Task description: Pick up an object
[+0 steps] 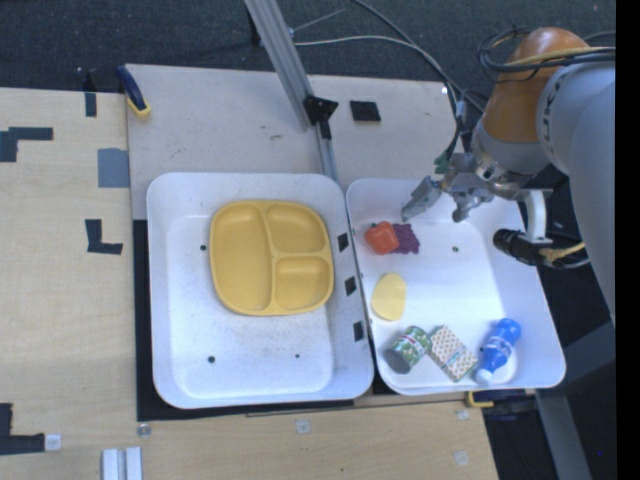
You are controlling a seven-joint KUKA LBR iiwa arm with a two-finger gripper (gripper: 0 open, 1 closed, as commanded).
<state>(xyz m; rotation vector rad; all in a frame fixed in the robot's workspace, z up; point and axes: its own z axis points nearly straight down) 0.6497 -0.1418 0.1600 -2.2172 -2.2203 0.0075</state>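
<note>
Since the camera view looks down on both bins, we see our gripper hanging over the back of the right bin with its fingers spread and nothing between them. Nearest to it lies the small red and purple toy, apart from the fingertips. We judge it light and somewhat soft, best pinched across its narrow middle. The yellow oval looks smooth and slippery; the can, packet and blue bottle crowd the front. A yellow divided plate sits in the left bin.
</note>
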